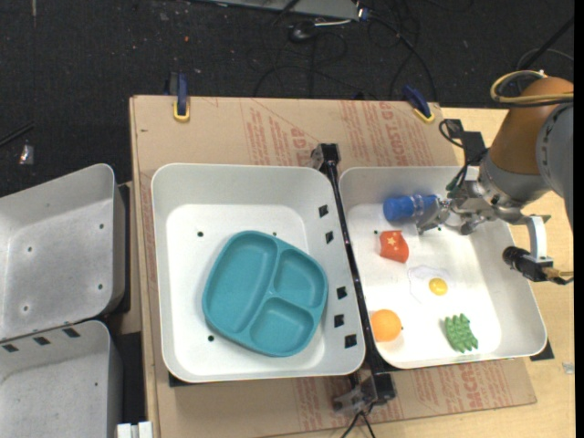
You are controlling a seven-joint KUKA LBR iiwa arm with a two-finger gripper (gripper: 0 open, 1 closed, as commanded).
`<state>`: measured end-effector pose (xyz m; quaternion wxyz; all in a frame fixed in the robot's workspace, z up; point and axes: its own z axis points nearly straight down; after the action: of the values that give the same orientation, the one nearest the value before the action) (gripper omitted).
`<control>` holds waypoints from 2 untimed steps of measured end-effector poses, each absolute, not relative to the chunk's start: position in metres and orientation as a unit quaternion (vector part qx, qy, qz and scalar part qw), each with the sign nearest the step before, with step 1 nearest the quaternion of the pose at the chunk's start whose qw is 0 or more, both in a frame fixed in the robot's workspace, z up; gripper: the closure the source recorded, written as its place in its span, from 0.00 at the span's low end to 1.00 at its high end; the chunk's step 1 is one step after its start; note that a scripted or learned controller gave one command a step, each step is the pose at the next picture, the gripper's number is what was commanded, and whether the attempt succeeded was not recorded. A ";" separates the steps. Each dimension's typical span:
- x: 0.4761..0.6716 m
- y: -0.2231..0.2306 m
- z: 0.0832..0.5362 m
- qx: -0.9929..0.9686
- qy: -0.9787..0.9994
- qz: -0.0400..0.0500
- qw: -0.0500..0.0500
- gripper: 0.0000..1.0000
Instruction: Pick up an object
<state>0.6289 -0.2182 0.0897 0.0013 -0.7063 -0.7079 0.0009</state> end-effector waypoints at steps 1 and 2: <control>0.631 -0.218 0.103 -0.706 -0.708 -0.001 -0.002 1.00; 0.632 -0.210 0.164 -0.706 -0.708 -0.002 -0.003 1.00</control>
<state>0.6324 -0.2103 0.1641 -0.0031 -0.7061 -0.7081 -0.0015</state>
